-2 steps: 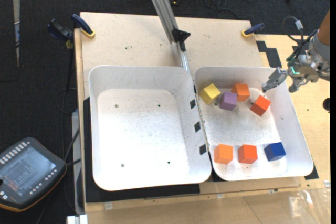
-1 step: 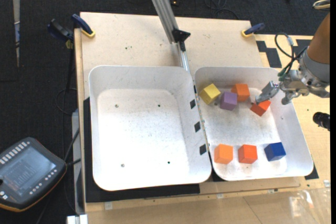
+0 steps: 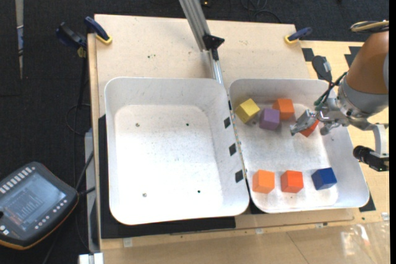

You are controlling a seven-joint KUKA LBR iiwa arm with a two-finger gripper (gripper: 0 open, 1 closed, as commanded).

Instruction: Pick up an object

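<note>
**Gripper low over the right bin, a red piece at its tip**

The gripper (image 3: 304, 127) is seen inside the right bin (image 3: 352, 161), reached in from the right and tilted down toward the bin floor. A small red object (image 3: 310, 128) is seen right at its tip, but whether that piece is clamped between the gripper's parts cannot be told from this slanted view.

Three blocks are grouped just left of the gripper: a yellow cube (image 3: 248, 110), a purple cube (image 3: 270, 119) touching or almost touching it, and an orange cube (image 3: 285, 108) just behind the purple one. Along the near side of the same bin, three more are lined up and kept apart: an orange cube (image 3: 263, 181), a red-orange cube (image 3: 292, 182) and a blue cube (image 3: 323, 178).

The left bin (image 3: 124, 96) is set alongside, edge to edge with the right one, on the pale bench (image 3: 154, 46).
</note>
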